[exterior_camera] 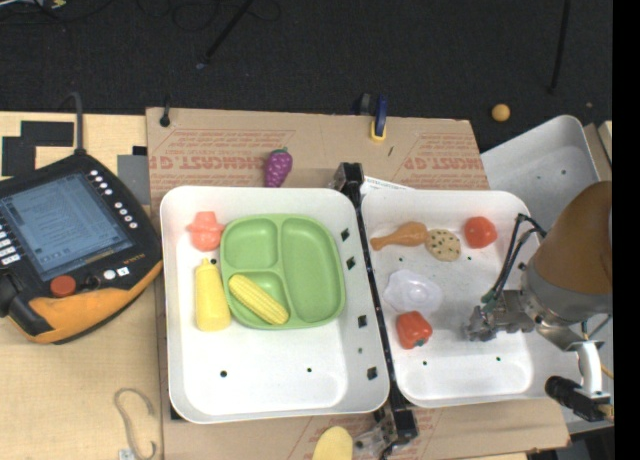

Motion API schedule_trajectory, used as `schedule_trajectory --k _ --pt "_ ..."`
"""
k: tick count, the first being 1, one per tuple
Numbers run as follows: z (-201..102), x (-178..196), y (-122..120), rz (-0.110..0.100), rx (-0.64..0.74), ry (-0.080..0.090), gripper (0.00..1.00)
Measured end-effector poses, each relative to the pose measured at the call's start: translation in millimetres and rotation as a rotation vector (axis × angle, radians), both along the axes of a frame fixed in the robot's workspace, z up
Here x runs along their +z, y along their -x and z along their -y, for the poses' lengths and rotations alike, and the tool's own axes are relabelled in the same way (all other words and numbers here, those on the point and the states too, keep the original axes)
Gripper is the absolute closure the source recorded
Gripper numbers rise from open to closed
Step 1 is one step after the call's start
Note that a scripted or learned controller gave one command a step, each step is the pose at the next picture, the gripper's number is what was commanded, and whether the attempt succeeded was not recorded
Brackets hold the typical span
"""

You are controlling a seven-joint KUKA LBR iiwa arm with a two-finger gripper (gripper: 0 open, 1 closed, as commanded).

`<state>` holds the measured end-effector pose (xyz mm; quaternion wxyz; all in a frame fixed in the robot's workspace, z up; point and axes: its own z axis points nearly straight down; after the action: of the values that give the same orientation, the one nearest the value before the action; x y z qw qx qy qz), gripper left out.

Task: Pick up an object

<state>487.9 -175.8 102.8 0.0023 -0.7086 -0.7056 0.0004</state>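
My gripper [486, 328] is low over the floor of the right bin [470, 383], toward its right side, below the grey arm with the orange band. A red pepper [413, 329] lies a short way to its left, apart from it. Above that sits a clear plastic piece [412, 291]. Along the far side of the bin lie a chicken drumstick [398, 237], a speckled cookie [442, 244] and a red tomato [479, 231].
The left bin [260, 378] holds a green divided plate [283, 268], a corn cob [258, 299], a yellow bottle [210, 296] and a pink toy [204, 231]. Purple grapes [277, 166] lie on the cardboard behind. A teach pendant [70, 238] sits at the left.
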Motion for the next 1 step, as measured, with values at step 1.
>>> schedule_trajectory --k 1 --pt "5.8 61.9 -2.7 0.007 0.004 0.004 1.00"
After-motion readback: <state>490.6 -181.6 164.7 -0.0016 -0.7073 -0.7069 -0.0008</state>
